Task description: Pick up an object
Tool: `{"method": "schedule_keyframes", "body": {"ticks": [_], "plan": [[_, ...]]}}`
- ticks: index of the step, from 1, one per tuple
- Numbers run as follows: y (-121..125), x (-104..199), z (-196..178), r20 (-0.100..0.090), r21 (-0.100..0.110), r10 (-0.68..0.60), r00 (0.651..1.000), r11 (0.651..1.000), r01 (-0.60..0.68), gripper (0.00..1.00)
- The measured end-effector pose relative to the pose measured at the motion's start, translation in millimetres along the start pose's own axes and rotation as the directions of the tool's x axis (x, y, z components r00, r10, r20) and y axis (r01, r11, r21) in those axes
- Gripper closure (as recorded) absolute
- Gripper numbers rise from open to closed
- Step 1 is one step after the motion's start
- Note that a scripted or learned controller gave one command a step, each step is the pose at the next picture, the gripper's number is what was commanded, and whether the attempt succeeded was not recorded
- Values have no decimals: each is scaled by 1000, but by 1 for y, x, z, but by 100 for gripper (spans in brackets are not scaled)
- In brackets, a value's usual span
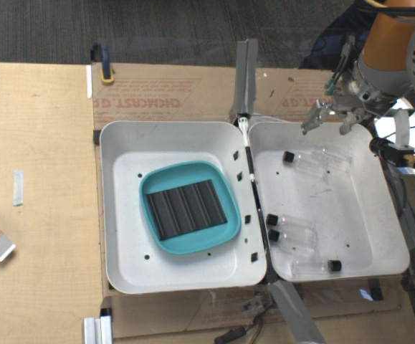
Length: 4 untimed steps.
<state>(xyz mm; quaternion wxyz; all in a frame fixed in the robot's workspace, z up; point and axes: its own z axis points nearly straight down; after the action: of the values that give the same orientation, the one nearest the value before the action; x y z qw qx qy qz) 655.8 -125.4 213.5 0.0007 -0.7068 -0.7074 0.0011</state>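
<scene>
Robot arm hovers over right bin's far edge.
Gripper (330, 120) spread wide, holding nothing; teal tray (189, 208) sits mid left bin (117, 192).

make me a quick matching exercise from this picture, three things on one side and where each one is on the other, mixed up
Things:
1. teal tray
2. clear bottles with black caps
3. gripper

Places:
A. above the far edge of the right bin
B. lying in the right bin
C. in the left bin

Pairs: 1-C, 2-B, 3-A
</scene>
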Motion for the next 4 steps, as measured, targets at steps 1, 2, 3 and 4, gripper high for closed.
{"method": "schedule_keyframes", "body": {"ticks": [1,2,3,4], "plan": [[-39,-44,122,0,-2,-74,997,997,74,0],[-40,-46,114,0,1,-69,998,998,69,100],[-39,-46,113,0,-1,-70,998,998,70,0],[-40,-47,105,-1,0,-66,998,998,66,100]]}}
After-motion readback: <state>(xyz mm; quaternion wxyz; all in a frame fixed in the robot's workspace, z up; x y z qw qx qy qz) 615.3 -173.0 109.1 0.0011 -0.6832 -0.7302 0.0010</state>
